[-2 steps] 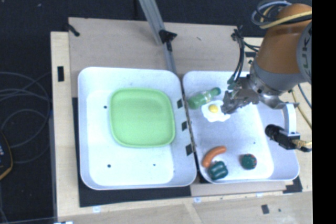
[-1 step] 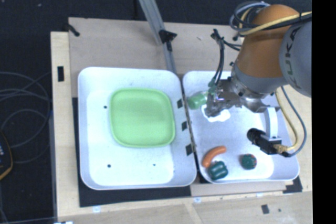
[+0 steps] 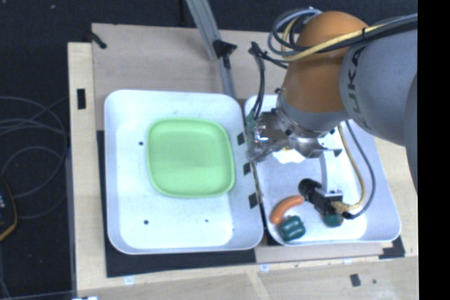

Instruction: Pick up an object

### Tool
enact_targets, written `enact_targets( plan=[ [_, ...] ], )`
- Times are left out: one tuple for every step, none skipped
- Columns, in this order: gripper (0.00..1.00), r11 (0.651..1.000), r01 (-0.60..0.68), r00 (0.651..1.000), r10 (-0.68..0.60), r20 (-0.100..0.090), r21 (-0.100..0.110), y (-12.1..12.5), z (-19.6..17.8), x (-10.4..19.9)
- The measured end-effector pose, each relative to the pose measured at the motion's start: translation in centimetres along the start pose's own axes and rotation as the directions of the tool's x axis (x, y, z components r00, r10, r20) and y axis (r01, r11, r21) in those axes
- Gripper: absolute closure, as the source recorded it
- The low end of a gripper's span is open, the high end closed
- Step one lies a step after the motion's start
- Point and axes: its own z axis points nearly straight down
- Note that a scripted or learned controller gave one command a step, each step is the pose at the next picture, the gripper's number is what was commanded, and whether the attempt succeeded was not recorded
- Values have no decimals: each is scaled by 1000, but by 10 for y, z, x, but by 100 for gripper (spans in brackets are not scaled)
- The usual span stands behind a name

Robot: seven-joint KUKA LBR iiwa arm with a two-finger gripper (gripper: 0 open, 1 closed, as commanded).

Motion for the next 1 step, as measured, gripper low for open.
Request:
enact_targets(
  plan=[
    [100, 1000, 1, 1000, -1, 0, 0, -20, -2, 54]
  ],
)
